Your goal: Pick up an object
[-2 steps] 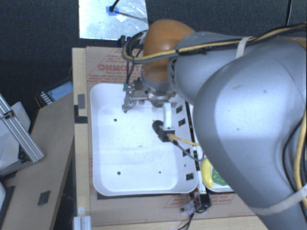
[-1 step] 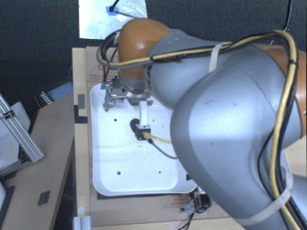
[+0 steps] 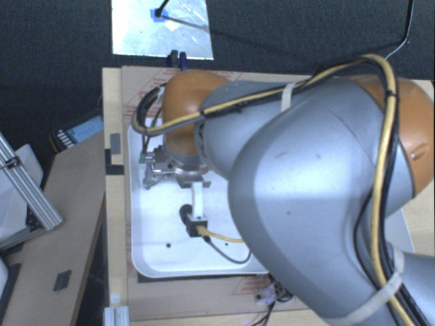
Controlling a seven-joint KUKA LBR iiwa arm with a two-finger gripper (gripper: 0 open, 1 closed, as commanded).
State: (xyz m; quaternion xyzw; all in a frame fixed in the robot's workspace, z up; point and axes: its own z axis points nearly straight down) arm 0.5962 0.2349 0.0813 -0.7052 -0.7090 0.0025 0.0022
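My gripper hangs low over the far part of the left white bin, under the orange wrist band. The big grey arm reaches in from the right and hides the right bin and much of the left one. I can make out no loose object on the visible part of the bin floor, only a tiny dark speck. Whatever lies beneath the gripper and arm is hidden.
A shiny silver sheet lies on the dark floor beyond the bench. An aluminium rail and a wooden side table stand to the left. A small blue and black item sits by the bench's left edge.
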